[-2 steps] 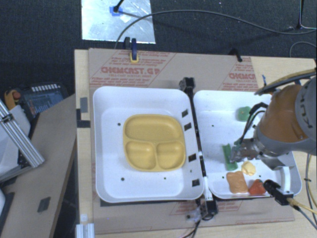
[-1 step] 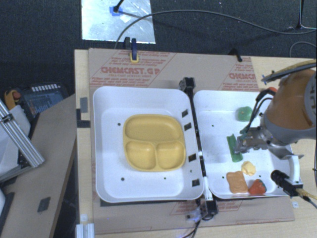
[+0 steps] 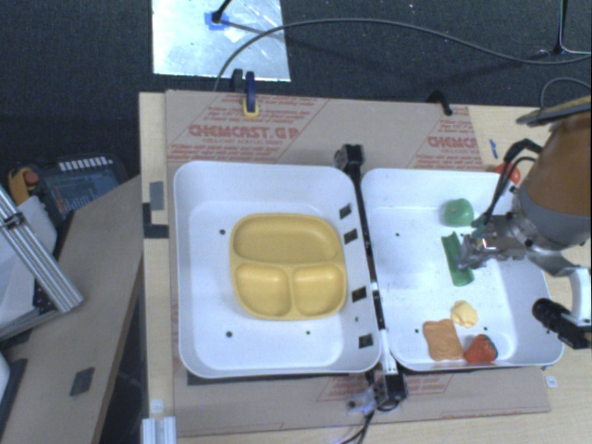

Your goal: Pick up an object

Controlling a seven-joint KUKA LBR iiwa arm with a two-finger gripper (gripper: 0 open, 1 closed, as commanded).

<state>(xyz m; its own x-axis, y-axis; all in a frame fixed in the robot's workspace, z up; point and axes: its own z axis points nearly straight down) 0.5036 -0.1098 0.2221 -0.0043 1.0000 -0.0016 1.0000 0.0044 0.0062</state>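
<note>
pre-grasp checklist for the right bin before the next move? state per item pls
1. Gripper over the right bin, at the green strip: ok.
2. An object between the fingers: cannot tell, metal parts hide the tips.
3. Other targets apart from the gripper: ok; green round piece, yellow piece, orange piece and red piece lie separate from it.
4. Orange and red pieces spaced for a single pick: not ok, they touch.
5. Yellow tray in the left bin, away from the arm: ok.

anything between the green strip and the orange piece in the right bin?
Yes. In the camera view, a small pale yellow piece lies between the green strip and the orange piece, just above and right of the orange one. The rest is bare bin floor.
</note>
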